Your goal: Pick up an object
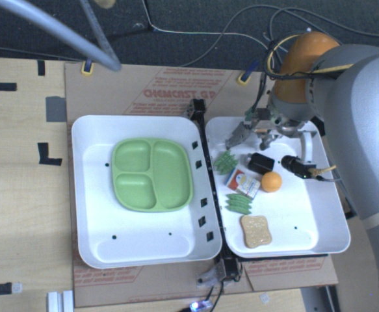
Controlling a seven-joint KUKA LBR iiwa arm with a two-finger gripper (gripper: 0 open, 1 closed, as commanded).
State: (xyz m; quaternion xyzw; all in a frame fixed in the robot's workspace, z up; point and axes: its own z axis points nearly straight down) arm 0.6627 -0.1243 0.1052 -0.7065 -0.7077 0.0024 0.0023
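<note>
Lying in the right bin, right of frame centre, are six small objects: one black block, one orange ball, one red-and-white packet, two green leafy pieces and, one toast slice. Gripper hangs at the bin's upper edge; fingers look slightly spread, nothing between them. Nearest candidate, the black block, sits just below the gripper, long axis slanting down-right. Left bin holds one green divided plate.
</note>
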